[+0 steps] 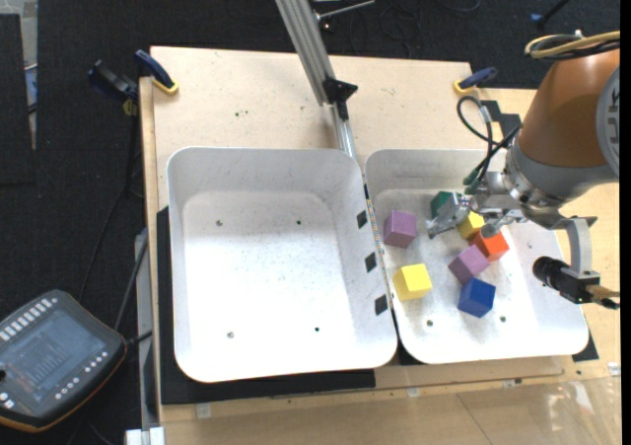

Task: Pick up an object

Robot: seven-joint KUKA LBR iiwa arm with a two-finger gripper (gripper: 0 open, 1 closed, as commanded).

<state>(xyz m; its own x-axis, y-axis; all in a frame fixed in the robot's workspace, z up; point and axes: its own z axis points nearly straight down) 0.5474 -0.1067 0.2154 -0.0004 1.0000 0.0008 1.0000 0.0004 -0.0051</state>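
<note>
Several foam blocks lie in the right bin (pixel 552 339). A purple cube (pixel 399 228) and a yellow cube (pixel 413 280) sit near the bin's left wall. A green block (pixel 443 203), a small yellow block (pixel 474 224), an orange block (pixel 493 244), a second purple block (pixel 469 263) and a blue cube (pixel 476 297) cluster in the middle. My gripper (pixel 455 218) is low in the bin, right between the green block and the small yellow block, partly covering both. I cannot make out whether anything is held.
The left bin (pixel 187 265) stands beside the right one, sharing a raised divider. A slanted metal pole (pixel 296 19) runs down to the bins' far junction. Clamps sit at the bench's far corners. A teach pendant (pixel 49 359) lies off the bench at lower left.
</note>
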